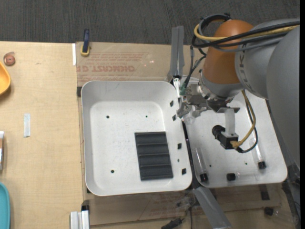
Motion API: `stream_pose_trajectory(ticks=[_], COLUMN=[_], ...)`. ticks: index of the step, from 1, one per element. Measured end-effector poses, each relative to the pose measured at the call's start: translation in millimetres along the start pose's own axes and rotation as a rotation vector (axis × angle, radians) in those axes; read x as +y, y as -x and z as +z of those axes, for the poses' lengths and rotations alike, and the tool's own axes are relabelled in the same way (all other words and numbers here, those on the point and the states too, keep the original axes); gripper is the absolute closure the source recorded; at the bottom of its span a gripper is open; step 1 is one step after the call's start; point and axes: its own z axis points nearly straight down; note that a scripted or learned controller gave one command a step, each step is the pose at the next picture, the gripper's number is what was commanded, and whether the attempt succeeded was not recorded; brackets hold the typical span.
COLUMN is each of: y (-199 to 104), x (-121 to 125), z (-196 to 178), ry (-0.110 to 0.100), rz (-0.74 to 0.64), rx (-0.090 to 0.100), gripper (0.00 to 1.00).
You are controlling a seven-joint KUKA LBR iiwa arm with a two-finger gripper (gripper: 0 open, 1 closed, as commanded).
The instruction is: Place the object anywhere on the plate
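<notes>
The dark ridged object (153,155) lies flat in the left bin (95,175), long axis running near to far, tilted slightly. The gripper (190,109) hangs over the bins' shared edge; its fingers look blurred, so I cannot tell their spread

white bins (95,175), black ribbed block (153,155), orange-banded grey arm (267,56)

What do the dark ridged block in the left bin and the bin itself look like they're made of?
The dark ridged block looks like matte black rubber or moulded plastic: it shows parallel ridges and no glare, though which of the two is unclear. The left bin looks like smooth white plastic, with rounded corners, a soft sheen and faint scuffs.
</notes>
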Motion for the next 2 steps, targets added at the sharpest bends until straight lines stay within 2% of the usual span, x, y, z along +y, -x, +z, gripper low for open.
stream_pose_trajectory(ticks=[1,2], y=[-72,-114], x=[-42,-91], z=[10,-67], ry=[-0.002,0.001], rz=[0.087,0.113], rx=[0.0,-0.001], gripper=[1.0,1.0])
